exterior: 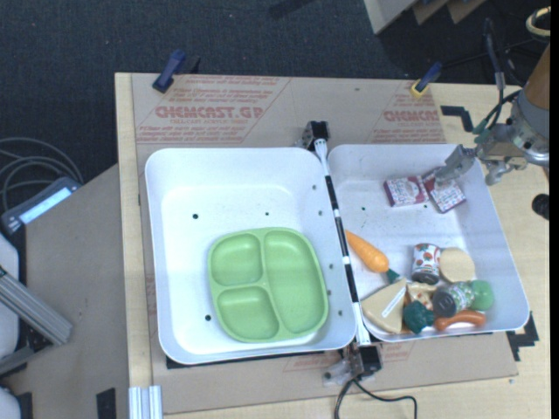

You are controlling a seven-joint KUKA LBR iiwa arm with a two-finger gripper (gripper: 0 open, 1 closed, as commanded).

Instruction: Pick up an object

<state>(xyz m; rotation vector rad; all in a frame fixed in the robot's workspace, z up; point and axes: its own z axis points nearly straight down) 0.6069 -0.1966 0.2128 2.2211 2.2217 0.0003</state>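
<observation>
a divided plate (265,283) lies in the left bin (175,182); a carrot (368,252) and packets (405,190) in the right bin (498,234).

**Hidden, cropped and unclear**

The arm (534,120) is cut off by the right edge, so little beyond its wrist shows. The claw (472,160) is blurred; its grip cannot be judged. In the right bin (498,225), the piled toys (441,299) overlap, hiding each other's outlines. Print on 2 small packets (425,190) is unreadable.

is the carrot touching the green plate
Apart. The camera view shows the carrot in the right bin and the green plate in the left bin, with the bins' rims between them.
</observation>
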